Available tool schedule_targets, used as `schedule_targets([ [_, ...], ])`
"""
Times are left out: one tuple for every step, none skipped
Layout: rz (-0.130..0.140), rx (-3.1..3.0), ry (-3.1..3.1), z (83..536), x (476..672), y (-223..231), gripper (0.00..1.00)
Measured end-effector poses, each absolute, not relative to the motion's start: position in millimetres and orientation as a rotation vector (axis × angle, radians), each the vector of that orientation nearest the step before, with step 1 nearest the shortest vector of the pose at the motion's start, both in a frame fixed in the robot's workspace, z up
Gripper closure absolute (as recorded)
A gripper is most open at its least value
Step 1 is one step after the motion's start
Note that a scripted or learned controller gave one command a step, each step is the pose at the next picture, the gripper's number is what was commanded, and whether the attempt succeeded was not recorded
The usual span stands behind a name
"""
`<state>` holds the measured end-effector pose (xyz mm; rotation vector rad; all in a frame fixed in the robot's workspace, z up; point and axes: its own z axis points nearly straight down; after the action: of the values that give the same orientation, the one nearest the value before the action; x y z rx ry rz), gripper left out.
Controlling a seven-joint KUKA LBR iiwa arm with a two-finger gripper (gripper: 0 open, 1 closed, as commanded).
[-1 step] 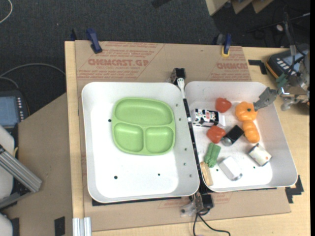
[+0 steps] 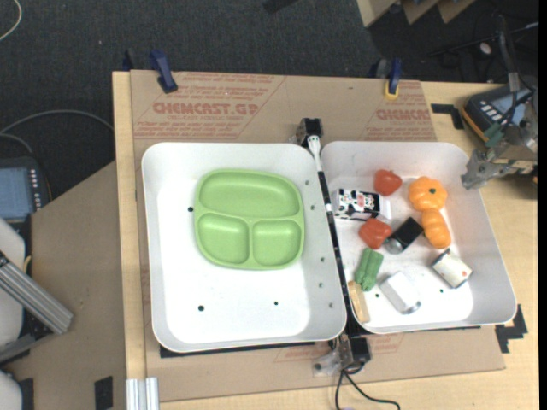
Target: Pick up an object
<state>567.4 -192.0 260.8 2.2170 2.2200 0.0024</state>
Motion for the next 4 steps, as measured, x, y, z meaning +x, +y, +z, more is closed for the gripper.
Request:
schedule_targets([
  [-0.003,2.223,2.232,233,518.4,-122,1.00],
  [0.023,2.203,2.219,390,498.1,-73,1.00],
  [0.024,2.206,2.212,546,479.1,-67,1.00],
  [-0.018,2.225,2.236,387,478.1,-14,1.00],
])
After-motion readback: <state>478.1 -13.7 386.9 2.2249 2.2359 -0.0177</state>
